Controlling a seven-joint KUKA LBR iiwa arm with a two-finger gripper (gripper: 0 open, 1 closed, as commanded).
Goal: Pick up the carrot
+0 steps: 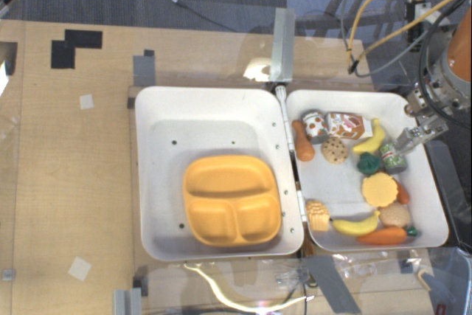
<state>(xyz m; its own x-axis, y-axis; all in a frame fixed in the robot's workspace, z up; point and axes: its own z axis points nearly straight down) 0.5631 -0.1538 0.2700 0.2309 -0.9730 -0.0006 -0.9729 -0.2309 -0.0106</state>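
Note:
The carrot is orange with a green stub at its right end. It lies flat along the front wall of the right bin, just under a yellow banana. My gripper hangs over that bin's right side, near a small green and grey toy. It stands well behind the carrot, toward the far side of the bin, and is not touching it. Nothing shows in its grasp.
Around the carrot lie a corn cob, a tan bun, a yellow round slice, a cookie, a sausage and a second banana. The left bin holds an orange divided plate.

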